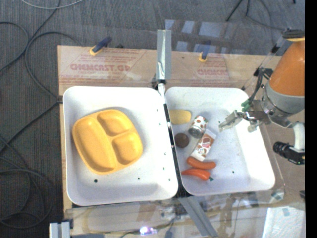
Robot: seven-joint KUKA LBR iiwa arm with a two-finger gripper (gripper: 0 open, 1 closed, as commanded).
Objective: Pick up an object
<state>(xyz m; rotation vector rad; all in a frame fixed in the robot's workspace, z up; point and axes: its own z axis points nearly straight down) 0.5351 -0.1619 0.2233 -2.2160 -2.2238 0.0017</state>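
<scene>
White card printed in red and brown, the small carton (203, 146) is lying flat in the right bin (257, 172), near that bin's middle and just right of the round dark brown piece (182, 140). A short can (197, 126) is touching its upper end, and two orange carrots (200, 168) are lying just below its lower end; a pale yellow slab (180, 116) is sitting further up by the dividing wall. The carton's long axis is running from lower left to upper right, its upper end pointing roughly toward the jaws (237, 119). Those jaws are hovering to the carton's upper right, near but apart from it, and seem to be standing open with nothing between them, though the fingers are small here. By my reading, the coming move is a short travel down and to the left, with the jaws closing across the carton's narrow width. The left bin (74, 182) is carrying a yellow divided plate (107, 140) on the worktop (114, 68).
</scene>
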